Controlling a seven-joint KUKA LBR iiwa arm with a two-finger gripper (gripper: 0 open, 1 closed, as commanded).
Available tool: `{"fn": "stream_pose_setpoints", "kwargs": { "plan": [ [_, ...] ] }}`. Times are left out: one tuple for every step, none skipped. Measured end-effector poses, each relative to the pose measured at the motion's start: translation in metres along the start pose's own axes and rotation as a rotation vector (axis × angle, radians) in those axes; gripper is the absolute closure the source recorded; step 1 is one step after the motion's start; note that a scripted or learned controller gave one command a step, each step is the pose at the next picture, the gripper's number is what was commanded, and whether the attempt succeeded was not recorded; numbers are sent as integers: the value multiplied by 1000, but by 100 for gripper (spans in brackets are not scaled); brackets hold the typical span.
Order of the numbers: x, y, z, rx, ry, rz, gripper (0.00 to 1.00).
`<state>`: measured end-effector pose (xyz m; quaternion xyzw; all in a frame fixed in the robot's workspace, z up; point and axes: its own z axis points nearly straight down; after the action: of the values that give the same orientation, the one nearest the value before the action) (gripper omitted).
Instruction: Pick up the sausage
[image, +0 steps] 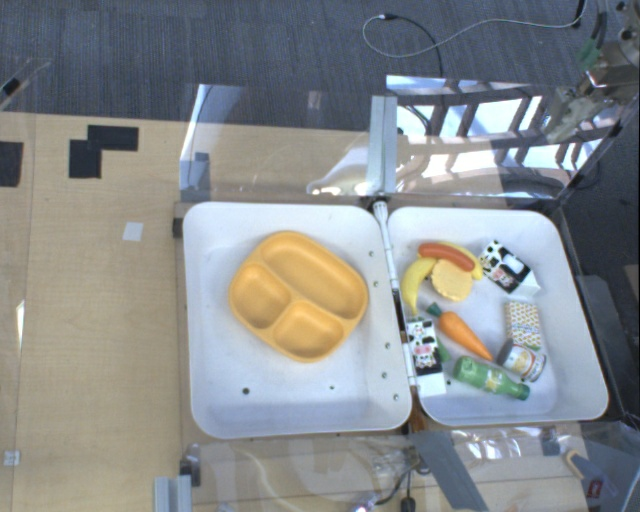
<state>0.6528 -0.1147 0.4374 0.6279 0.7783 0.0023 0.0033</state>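
Observation:
The sausage (448, 255) is a short reddish-orange link lying near the back of the right bin (565, 300), just behind a round yellow piece (452, 283) and touching the top of a banana (415, 281).
A carrot (466, 335), a green bottle (490, 377), a small can (523, 361), a patterned packet (524, 323) and two cow-print cartons (503, 265) (425, 347) share the right bin. A yellow divided plate (298, 294) sits in the left bin (215, 400). Metal framing (480, 120) stands behind.

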Motion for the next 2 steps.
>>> {"fn": "stream_pose_setpoints", "kwargs": {
  "plan": [
    [-53, -5, 25, 0, -1, -168, 100],
    [-91, -2, -2, -3, -5, -342, 100]
  ]
}}
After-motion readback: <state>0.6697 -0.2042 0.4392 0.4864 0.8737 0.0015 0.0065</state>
